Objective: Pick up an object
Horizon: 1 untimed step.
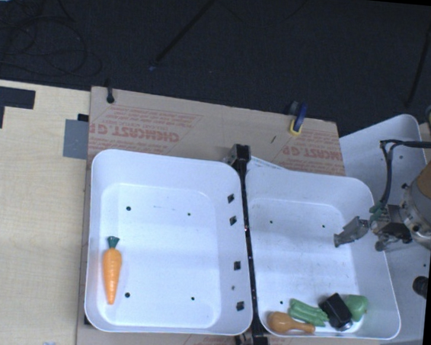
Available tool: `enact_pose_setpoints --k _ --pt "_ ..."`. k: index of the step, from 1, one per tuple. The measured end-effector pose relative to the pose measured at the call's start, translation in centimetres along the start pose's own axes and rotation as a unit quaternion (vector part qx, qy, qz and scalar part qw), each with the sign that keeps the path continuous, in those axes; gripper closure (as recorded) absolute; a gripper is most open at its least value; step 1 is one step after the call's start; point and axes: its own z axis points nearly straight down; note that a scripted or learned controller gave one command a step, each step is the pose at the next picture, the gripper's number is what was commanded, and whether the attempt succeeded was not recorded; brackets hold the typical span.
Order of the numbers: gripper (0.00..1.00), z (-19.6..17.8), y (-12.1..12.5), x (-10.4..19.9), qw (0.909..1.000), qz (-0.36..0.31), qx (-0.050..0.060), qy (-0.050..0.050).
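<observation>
While the gripper (353, 233) is hovering over the right side of the right bin (306, 187), the approach step is in hand; no pick made yet by my read. Cannot tell whether the tool is open or closed at this angle. It is sitting above bare bin floor, well apart from every object.

Candidate things are lying in two places. A cluster is crowding the near right corner of the right bin: a black block (336, 310), touching a green pod-like toy (306, 313) on its left and a green lump (355, 304) on its right, with an orange-brown gourd shape (288, 323) just beside them at the near wall. A toy carrot (111, 272) is lying alone in the left bin (162, 171), near its left wall.

Next move, I'm guessing, is calling for a shift toward the near corner, then a descent onto one piece; the crowding and the wall are making a clean grasp risky.

Both bins are resting on a cardboard sheet (197, 131) over a pale wooden bench (19, 224). A blue clamp (298, 118) is pinning the far edge. Dark floor with cables (38, 34) is running behind.
</observation>
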Motion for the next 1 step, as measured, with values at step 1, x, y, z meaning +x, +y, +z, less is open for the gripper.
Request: enact_pose_setpoints --k 1 --pt "0.00 5.76 3.81 4.06 1.0000 -0.002 0.002 0.001"
